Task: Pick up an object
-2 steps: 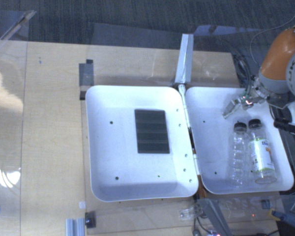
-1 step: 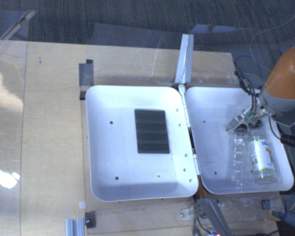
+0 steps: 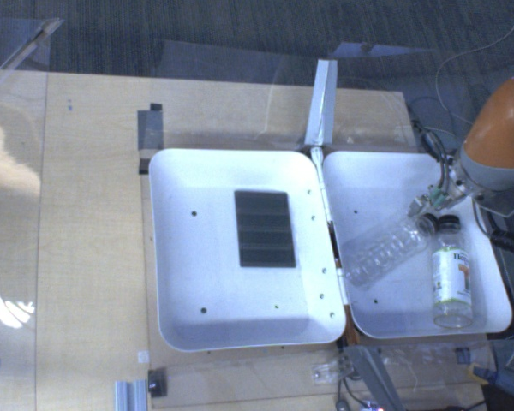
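Hovering gripper (image 3: 434, 198), clear bottle (image 3: 384, 248) just beside

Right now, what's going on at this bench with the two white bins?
A grey robot arm with an orange band reaches in from the right, its gripper low over the right bin. That bin holds two clear plastic bottles: one lying on its side just below the gripper, and one with a white and green label near the bin's right side. The left bin holds a dark rectangular slab. Nothing looks lifted yet.
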